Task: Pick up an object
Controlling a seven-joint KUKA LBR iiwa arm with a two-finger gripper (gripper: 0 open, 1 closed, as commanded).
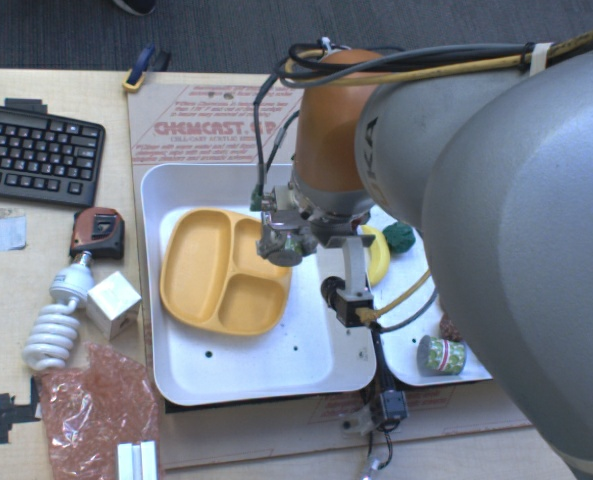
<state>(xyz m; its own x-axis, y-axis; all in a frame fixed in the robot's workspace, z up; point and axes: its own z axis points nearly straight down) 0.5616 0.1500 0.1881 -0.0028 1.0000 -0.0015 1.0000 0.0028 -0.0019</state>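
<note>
Arm: the grey KUKA arm reaches in from the right, its orange band above the wrist, over the seam between the two bins.
Pincer: the pincer hangs over the right edge of the yellow tray; whether it is spread or pressed together cannot be told from this slant, and nothing is seen between its tips.
Left bin: the white left bin holds the yellow tray, a divided plate with three compartments, lying flat toward the bin's far left.
Banana: a yellow banana lies just right of the wrist, partly hidden by the arm's hardware, near the bins' shared edge.
Green object: a small dark green object sits just beside the banana's upper end.
Right bin: the right bin carries a small green-patterned can lying on its side near the front rim.
Bench, left side: a black keyboard, a tape measure, a spiral light bulb, a white cube and a crumpled reddish bag lie outside the bins.
Cables: black cables loop down from the wrist toward the front of the bench.
</note>
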